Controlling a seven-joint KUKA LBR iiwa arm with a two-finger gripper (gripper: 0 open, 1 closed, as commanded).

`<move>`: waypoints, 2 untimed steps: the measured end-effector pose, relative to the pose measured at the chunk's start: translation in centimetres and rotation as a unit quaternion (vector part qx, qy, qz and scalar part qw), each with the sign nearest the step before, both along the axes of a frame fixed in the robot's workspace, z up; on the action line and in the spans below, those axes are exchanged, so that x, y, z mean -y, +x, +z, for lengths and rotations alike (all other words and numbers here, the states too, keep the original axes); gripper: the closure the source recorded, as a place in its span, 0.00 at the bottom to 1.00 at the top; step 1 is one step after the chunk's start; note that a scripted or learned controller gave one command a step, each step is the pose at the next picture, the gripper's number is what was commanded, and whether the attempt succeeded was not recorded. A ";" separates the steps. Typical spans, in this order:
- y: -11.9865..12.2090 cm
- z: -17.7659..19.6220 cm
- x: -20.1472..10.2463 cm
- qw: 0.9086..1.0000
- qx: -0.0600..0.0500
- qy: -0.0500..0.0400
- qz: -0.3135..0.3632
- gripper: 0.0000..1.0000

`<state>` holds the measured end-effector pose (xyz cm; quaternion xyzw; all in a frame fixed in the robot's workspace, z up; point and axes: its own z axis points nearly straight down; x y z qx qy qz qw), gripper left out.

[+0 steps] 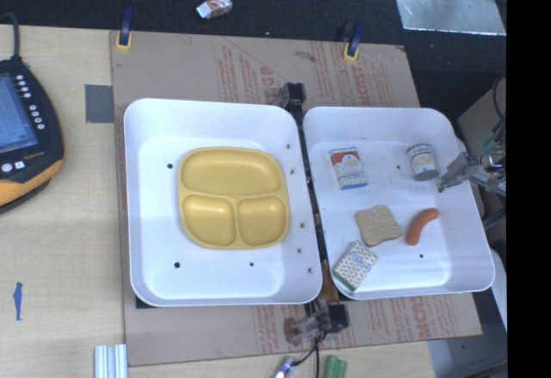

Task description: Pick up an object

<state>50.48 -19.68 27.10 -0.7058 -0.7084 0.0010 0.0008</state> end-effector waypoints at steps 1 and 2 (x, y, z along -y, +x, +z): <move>4.2 -13.9 -3.2 1.000 -0.002 0.000 0.001 0.00; 1.7 -17.8 -8.2 1.000 0.001 0.000 0.002 0.00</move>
